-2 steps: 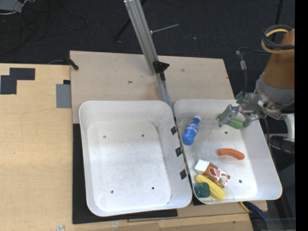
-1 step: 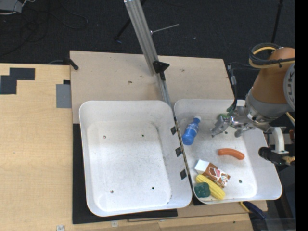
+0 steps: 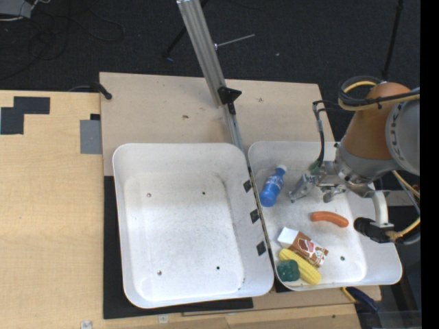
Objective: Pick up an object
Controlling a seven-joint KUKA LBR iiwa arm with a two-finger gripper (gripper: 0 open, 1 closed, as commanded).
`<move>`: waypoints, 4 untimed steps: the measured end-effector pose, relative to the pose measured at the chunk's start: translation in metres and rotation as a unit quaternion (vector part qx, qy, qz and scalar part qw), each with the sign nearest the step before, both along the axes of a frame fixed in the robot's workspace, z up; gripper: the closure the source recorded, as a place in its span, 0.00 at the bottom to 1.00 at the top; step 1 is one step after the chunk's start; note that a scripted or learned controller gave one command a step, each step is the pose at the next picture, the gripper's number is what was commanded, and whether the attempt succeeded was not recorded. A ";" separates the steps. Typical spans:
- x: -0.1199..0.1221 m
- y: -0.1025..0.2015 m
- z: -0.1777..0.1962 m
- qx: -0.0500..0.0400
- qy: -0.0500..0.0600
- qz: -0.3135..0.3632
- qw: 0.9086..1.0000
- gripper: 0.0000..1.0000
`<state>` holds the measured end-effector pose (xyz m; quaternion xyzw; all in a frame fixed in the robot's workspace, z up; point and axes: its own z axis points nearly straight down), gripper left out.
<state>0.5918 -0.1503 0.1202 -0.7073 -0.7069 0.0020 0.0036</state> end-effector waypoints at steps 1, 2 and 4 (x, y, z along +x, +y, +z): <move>0.001 -0.002 0.013 -0.001 -0.002 -0.004 1.000 1.00; -0.002 -0.012 0.064 -0.002 -0.005 -0.002 1.000 1.00; 0.009 0.038 0.107 0.000 -0.002 0.003 1.000 1.00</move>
